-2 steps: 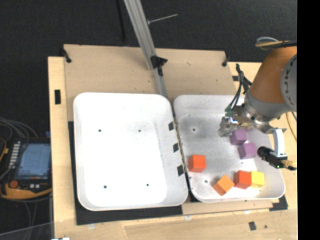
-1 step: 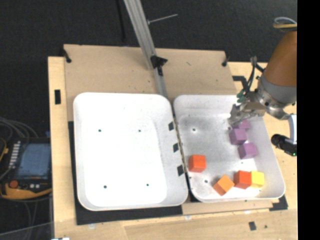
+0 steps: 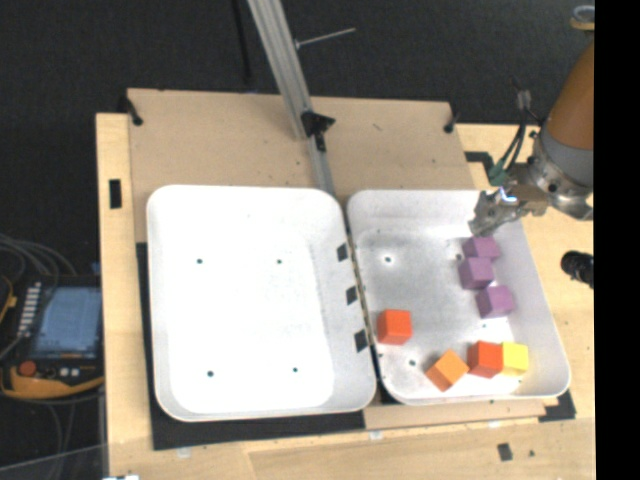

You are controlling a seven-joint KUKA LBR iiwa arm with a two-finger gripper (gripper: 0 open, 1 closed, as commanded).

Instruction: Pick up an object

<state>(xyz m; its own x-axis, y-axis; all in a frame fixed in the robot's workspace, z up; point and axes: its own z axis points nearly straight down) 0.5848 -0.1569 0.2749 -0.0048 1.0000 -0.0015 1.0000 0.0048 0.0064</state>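
Nearest the camera, along the front edge of the right bin [image 3: 400, 213], an orange block [image 3: 448, 369], a red block [image 3: 485, 358] and a yellow block [image 3: 514, 356] are seen, the red and yellow ones touching. Another orange block [image 3: 395, 325] is placed by that bin's left edge, and two purple blocks [image 3: 480, 261] [image 3: 496, 299] are set near its right edge, one behind the other. The gripper [image 3: 492, 211] is positioned over the bin's back right corner, just behind the rear purple block, with nothing seen held; whether it is wide or narrow cannot be told, and the left bin [image 3: 165, 298] is seen alongside on the worktop [image 3: 220, 133].
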